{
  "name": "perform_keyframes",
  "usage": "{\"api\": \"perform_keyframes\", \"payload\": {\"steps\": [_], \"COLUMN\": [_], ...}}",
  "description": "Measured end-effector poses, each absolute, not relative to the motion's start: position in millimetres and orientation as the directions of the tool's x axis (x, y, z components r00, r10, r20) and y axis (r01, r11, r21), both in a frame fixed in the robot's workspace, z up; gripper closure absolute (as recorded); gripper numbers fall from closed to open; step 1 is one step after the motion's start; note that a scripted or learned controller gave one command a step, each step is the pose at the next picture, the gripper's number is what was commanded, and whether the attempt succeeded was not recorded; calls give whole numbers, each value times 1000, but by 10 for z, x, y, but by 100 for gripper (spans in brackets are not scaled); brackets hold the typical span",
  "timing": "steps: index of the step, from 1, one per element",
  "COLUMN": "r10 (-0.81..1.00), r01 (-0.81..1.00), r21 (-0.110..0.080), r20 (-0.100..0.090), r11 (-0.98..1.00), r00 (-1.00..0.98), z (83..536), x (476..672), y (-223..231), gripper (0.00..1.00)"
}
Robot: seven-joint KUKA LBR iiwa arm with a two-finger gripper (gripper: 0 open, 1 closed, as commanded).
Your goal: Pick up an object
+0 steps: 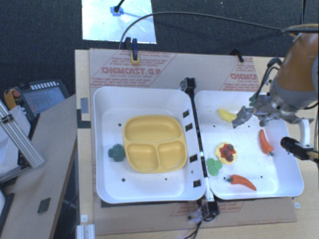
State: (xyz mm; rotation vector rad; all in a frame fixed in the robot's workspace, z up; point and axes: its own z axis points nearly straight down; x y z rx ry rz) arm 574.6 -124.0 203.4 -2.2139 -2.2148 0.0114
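Pepper at the front: an orange-red chilli [242,181] lay near the front edge of the right bin [289,183].
Other right-bin items: a green toy [214,167], a small pizza-like disc [226,152], a second red chilli [265,142] and a yellow banana [227,115] lay apart from each other.
Left bin [107,133]: a yellow divided tray [153,142] sat in the middle, with a green broccoli [117,153] just beside its left side.
Hand [242,117]: it hung over the right bin, near the banana; nothing was seen between its fingers, and whether they were apart or together could not be told.
Worktop [164,66]: cardboard lay under both bins.
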Motion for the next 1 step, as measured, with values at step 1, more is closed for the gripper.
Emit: {"api": "perform_keyframes", "payload": {"steps": [1], "r10": [1000], "r01": [1000], "r21": [1], "r20": [0], "r11": [3], "r00": [-3], "z": [2108], "x": [5774], "y": [-1237], "gripper": [0]}}
